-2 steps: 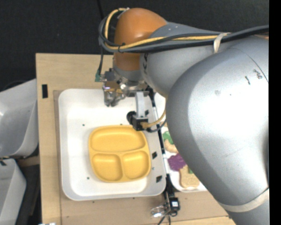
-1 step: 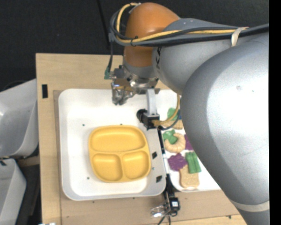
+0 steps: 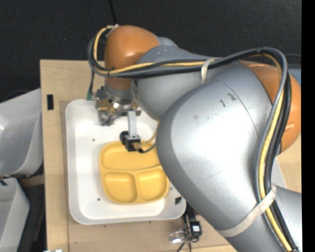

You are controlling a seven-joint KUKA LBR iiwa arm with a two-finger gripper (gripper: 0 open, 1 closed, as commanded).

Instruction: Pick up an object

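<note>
Here, item one: gripper (image 3: 106,114), low over the far left corner of the white bin (image 3: 75,161); whether it is spread or closed cannot be told. Item two: yellow three-compartment plate (image 3: 130,178), flat on the bin floor, near the gripper but apart, its right edge hidden by the grey arm (image 3: 220,140). Wooden bench (image 3: 54,167) beneath.

No text, label, brand or number can be read. A few small dark marks (image 3: 229,95) stand on the shell of the grey arm (image 3: 220,151), too small and blurred to make out as letters or figures.
</note>
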